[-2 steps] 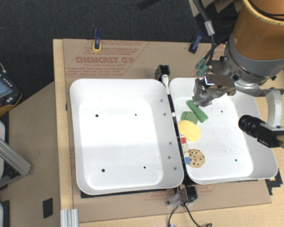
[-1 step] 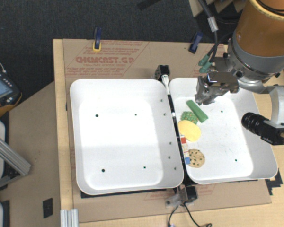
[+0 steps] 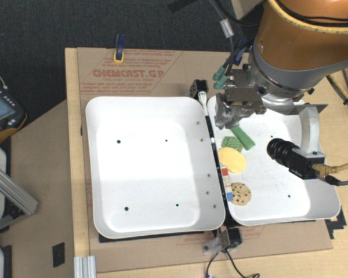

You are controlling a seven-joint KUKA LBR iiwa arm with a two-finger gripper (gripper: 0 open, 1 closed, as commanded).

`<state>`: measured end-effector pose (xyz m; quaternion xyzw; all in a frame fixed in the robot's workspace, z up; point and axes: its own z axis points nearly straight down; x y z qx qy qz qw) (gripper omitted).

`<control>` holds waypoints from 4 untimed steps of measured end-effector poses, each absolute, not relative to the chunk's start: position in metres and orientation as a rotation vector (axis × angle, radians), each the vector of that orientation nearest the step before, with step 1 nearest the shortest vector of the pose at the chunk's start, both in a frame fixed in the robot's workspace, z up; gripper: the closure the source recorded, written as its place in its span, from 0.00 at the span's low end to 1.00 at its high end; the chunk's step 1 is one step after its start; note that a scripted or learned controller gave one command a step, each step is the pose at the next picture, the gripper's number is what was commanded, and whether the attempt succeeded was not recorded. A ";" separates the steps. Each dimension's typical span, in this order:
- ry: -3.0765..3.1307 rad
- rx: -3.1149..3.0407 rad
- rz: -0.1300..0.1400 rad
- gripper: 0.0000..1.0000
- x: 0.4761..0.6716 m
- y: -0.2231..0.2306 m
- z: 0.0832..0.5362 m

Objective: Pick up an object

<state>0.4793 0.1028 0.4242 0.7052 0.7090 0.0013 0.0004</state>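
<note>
The gripper [image 3: 231, 117] hangs low over the back left part of the right bin [image 3: 313, 204]. It is a grey metal block, and I cannot tell how it is set or if it holds anything. Its tip is just above a green block [image 3: 243, 138], and I cannot tell if the two touch.

The green block lies tilted in the right bin, right under the gripper. Just in front of it lies a yellow round thing [image 3: 234, 159]. Farther to the front is a cookie [image 3: 240, 194] with dark chips. A small red, white and blue thing [image 3: 225, 181] lies by the bin's left wall, next to the yellow one. To the right of the gripper a black tube [image 3: 290, 156] sticks out over the bin.

The left bin [image 3: 145, 167] sits on the gripper's left, touching the right bin.

The arm [image 3: 304, 33] comes down from the top right, big and orange above, grey lower down.
</note>
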 end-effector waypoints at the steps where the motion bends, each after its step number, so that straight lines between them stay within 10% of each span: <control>1: 2.221 2.218 0.005 1.00 0.480 0.109 0.440; 4: 2.225 2.216 0.006 1.00 0.479 0.144 0.444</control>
